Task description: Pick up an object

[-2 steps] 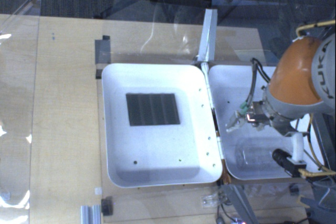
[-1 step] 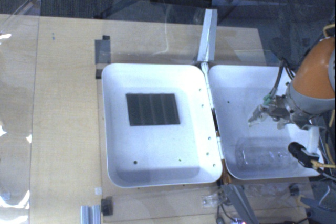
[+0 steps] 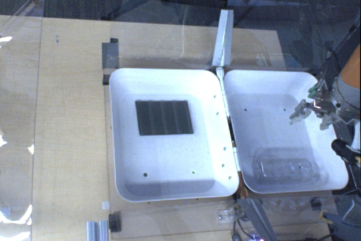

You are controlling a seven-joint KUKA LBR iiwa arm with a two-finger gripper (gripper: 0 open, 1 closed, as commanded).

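Pincer over the right white bin, fingers spread, nothing between them.
The clear plastic bottle lying at that bin's near side looks light, slippery, crushable; grip across its middle.

My arm is grey with an orange band above the wrist. Wrist block is pale grey metal with dark fittings. Thin black cables run along the upper side. My jaws are small, silvery-grey and slim; finer detail is too blurred to read.
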